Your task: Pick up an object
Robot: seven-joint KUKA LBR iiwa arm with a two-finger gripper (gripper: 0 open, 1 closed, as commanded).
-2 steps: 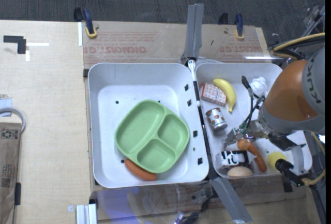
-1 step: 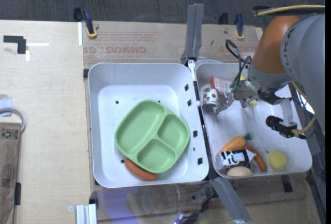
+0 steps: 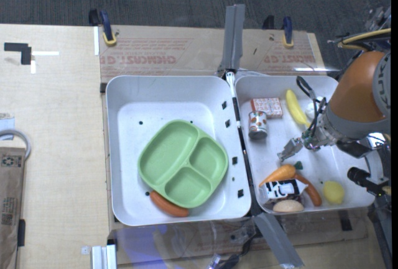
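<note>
My gripper (image 3: 297, 148) hangs low in the right bin (image 3: 273, 84), open with nothing between its fingers. It sits just above the orange carrot (image 3: 281, 173) and to the right of a small can (image 3: 257, 125). Around it lie a yellow banana (image 3: 296, 107), a red patterned box (image 3: 267, 106), a black-and-white packet (image 3: 283, 189), a tan egg-shaped piece (image 3: 288, 205), an orange sausage (image 3: 313, 192) and a yellow lemon (image 3: 334, 192). The grey arm with its orange band (image 3: 364, 91) covers the bin's right side.
The left bin (image 3: 124, 137) holds a green divided plate (image 3: 183, 163) with an orange sausage (image 3: 168, 204) poking out under its front edge. A divider wall (image 3: 239, 137) separates the bins. A paper bag (image 3: 11, 187) lies on the bench at the far left.
</note>
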